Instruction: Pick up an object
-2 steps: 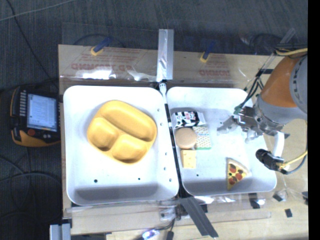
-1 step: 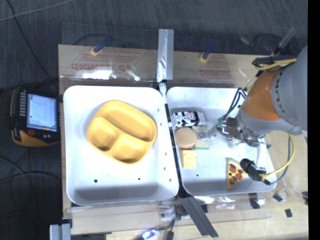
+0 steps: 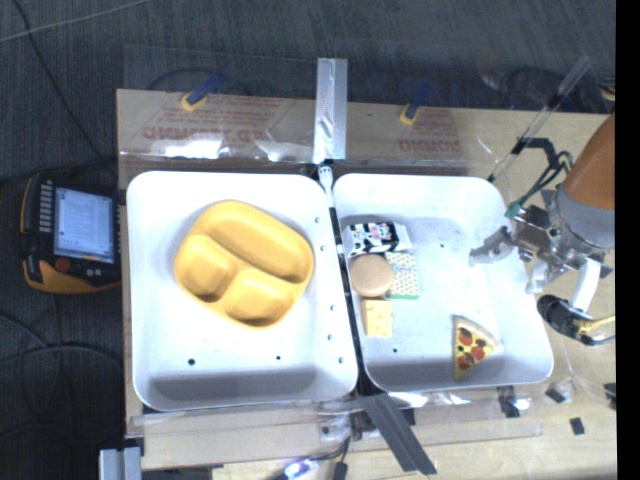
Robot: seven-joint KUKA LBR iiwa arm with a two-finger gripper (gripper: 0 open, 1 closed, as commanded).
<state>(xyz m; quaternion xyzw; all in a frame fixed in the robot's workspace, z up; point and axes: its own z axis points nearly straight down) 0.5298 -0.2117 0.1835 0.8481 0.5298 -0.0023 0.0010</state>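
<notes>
Oddly, no legible writing shows on the black-and-white patterned packet (image 3: 375, 235) just above the round cookie (image 3: 371, 274) in the right bin (image 3: 440, 193), while the gripper (image 3: 500, 245) hovers right of it.

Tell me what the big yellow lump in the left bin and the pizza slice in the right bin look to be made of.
Yellow lump: probably soft foam or moulded plastic; matte, rounded lobes without sharp glare. Pizza slice: likely toy plastic or rubber; flat, solid colours, printed-looking toppings. Neither can be settled by look alone.
</notes>
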